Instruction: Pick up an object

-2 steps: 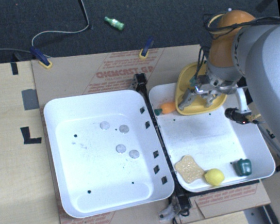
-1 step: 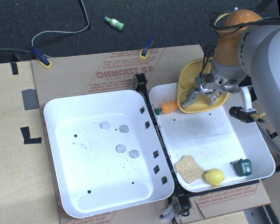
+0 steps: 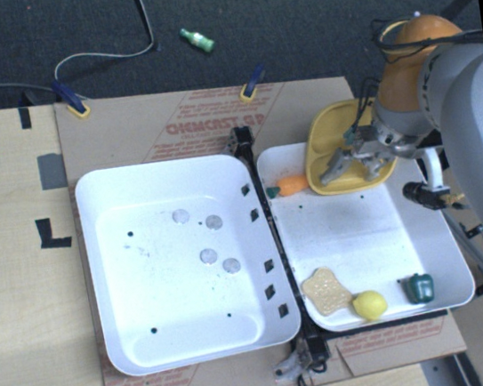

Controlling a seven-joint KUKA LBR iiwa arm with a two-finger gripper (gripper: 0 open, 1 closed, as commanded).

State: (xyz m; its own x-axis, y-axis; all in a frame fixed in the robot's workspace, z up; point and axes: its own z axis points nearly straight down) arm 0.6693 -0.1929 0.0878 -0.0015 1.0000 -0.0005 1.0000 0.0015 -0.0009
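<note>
The right bin (image 3: pixel 427 232) holds a yellow bowl (image 3: pixel 328 143) tilted against its far edge. My gripper (image 3: pixel 349 162) reaches from the right into the bowl's hollow, right at its inner wall. A small orange piece (image 3: pixel 292 185) lies just left of the bowl. Along the bin's near edge lie a tan bread slice (image 3: pixel 325 290), a yellow lemon (image 3: pixel 370 305) and a small teal object (image 3: pixel 418 288).
The left bin (image 3: pixel 107 253) shows a few grey round marks on its floor. A black divider (image 3: pixel 265 229) runs between the bins. A green item (image 3: pixel 198 39) and cables lie on the dark floor behind the bench. The arm's grey body (image 3: pixel 471 135) covers the right side.
</note>
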